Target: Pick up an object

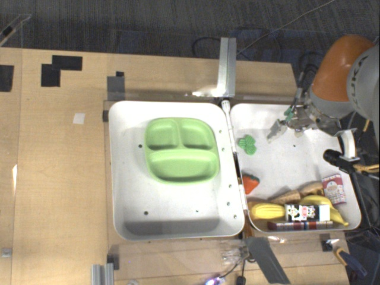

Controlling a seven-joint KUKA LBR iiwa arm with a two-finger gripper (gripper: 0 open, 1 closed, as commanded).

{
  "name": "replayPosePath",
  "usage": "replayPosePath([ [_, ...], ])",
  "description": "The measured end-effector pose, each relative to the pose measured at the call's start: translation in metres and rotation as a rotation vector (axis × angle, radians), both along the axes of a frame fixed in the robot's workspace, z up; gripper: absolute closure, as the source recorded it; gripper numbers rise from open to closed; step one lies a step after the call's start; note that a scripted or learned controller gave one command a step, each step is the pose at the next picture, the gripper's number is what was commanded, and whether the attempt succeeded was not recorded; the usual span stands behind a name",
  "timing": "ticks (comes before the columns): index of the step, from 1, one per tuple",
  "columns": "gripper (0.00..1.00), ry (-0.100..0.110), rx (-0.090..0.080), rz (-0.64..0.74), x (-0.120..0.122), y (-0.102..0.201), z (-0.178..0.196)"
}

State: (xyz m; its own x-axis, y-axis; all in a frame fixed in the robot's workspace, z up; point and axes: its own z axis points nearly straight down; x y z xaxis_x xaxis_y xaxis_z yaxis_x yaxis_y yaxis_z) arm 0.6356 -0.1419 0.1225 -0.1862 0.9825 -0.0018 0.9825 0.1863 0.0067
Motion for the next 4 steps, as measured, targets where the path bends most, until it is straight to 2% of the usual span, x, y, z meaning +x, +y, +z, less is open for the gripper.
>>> replayPosePath([
  [1, 0.0, 0.0, 0.001, -0.157, 0.018, 0.025, 0.069],
  [2, 0.0, -0.003, 0.001, -0.169, 0.029, 0.042, -0.034],
  [3, 0.0, -0.005, 0.002, -0.164, -0.013, 0.053, -0.032],
  [4, 0.0, -0.009, -0.005, 0.375, -0.008, 0.021, -0.032],
])
